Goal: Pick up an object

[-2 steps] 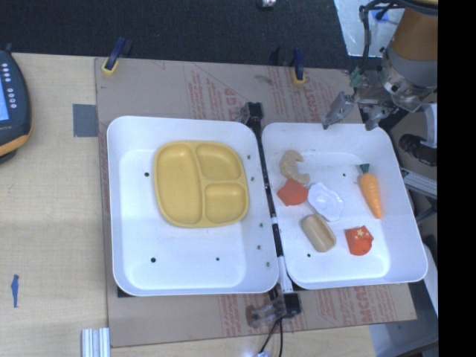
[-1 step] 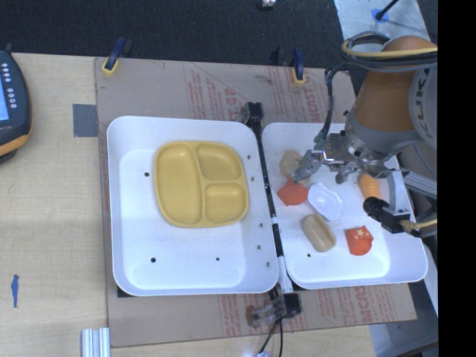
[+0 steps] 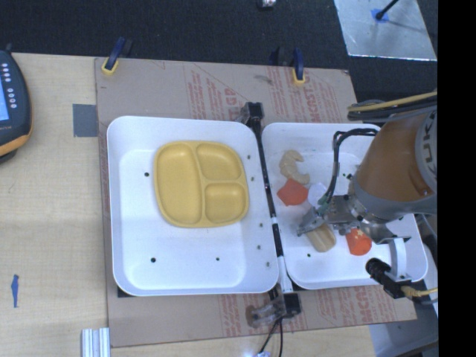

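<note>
The right bin (image 3: 297, 277) holds several small items. A pale curved piece (image 3: 294, 166) lies near its back left, with a red-orange block (image 3: 292, 193) just in front of it. A tan rounded piece (image 3: 323, 239) and a small orange-red piece (image 3: 358, 243) lie further forward. My gripper (image 3: 315, 222) hangs low in the right bin, right above the tan piece and just right of the red-orange block. The wrist and arm (image 3: 394, 169) hide the bin's right part. Nothing is seen lifted.
The left bin (image 3: 134, 266) holds a yellow divided plate (image 3: 201, 182). A black clip (image 3: 254, 112) sits at the back between the bins, and a ridge (image 3: 268, 199) divides them. A handheld pendant (image 3: 11, 103) lies at the far left.
</note>
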Motion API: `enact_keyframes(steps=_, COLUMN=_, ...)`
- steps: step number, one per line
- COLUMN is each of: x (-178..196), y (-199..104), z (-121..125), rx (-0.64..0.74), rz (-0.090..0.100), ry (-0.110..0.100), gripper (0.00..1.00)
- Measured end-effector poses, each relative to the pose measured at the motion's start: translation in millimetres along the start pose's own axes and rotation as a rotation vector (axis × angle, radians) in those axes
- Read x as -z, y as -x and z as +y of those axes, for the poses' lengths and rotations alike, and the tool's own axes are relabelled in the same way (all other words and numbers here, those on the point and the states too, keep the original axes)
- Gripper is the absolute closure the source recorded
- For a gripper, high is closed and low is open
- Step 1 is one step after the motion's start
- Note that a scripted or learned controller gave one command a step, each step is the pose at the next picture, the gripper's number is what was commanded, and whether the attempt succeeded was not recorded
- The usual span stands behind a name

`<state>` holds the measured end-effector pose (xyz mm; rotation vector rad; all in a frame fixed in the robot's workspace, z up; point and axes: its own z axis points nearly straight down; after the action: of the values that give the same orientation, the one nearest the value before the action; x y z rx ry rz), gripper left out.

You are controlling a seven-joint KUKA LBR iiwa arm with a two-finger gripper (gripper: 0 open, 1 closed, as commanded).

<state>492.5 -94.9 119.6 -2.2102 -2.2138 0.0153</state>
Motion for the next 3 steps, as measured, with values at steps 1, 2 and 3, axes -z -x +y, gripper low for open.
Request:
enact_keyframes(steps=1, x=-28.9, y=-1.7, z=8.5, rx=0.003, rz=-0.001, ry=0.01, gripper=0.0)
enact_keyframes(steps=2, x=-28.4, y=1.5, z=-3.2, rx=0.003, rz=-0.001, ry=0.009, gripper=0.0)
enact_keyframes(steps=3, x=-18.1, y=2.8, z=-3.3, rx=0.003, rz=-0.001, ry=0.009, gripper=1.0)
